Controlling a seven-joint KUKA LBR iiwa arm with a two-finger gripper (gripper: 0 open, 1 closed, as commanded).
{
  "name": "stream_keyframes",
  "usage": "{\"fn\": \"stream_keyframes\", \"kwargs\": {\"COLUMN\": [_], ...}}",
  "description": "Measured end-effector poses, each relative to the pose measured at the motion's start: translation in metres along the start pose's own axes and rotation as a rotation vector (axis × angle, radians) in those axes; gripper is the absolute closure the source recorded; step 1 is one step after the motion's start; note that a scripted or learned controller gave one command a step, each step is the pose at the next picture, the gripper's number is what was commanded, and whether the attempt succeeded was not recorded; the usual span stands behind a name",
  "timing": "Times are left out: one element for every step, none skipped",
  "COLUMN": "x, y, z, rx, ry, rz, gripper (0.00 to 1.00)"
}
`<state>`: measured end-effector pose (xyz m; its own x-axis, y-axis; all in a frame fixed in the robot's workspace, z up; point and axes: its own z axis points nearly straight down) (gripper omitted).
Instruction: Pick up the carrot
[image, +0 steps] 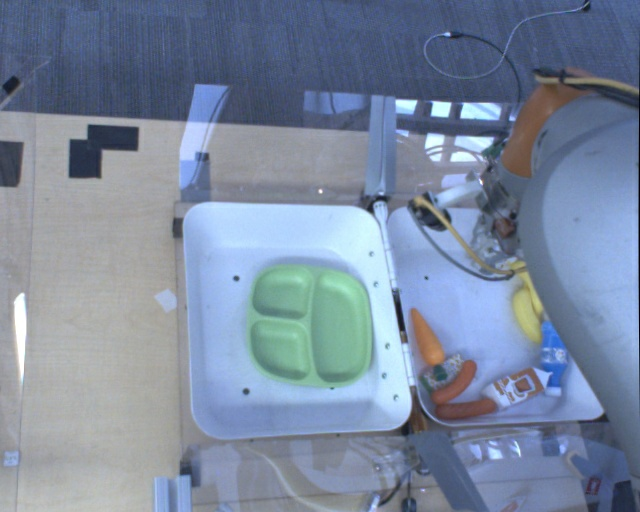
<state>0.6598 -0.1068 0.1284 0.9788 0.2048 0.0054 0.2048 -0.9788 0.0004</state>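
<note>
- Camera view looks down at a slant on 2 white bins; the left bin (205, 300) carries a green divided plate (310, 325) with 3 compartments, none of them holding food.
- Over in the right bin (440, 290), the carrot (427, 339) lies near the bin's left wall, its pointed end aimed up the frame, its thick end touching a small jumble of toy food.
- That jumble includes 2 sausages (462, 394), a small carton (517, 387) and a banana (526, 308) by the arm; crowding at the thick end probably makes the pointed half the easier place to grab.
- From the right, the grey arm (585, 260) covers much of that bin, and the gripper (492, 228) sits near the bin's far end, well apart from the carrot.
- Cables and fittings clutter the wrist, so I cannot tell how the gripper is set; nothing is visibly held.
</note>
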Motion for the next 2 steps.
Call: {"fn": "stream_keyframes", "kwargs": {"x": [-0.022, -0.041], "y": [-0.029, -0.028], "z": [0.040, 0.039], "rx": [-0.001, -0.004], "ry": [0.002, 0.005], "rz": [-0.076, -0.626], "gripper": [1.00, 1.00]}}
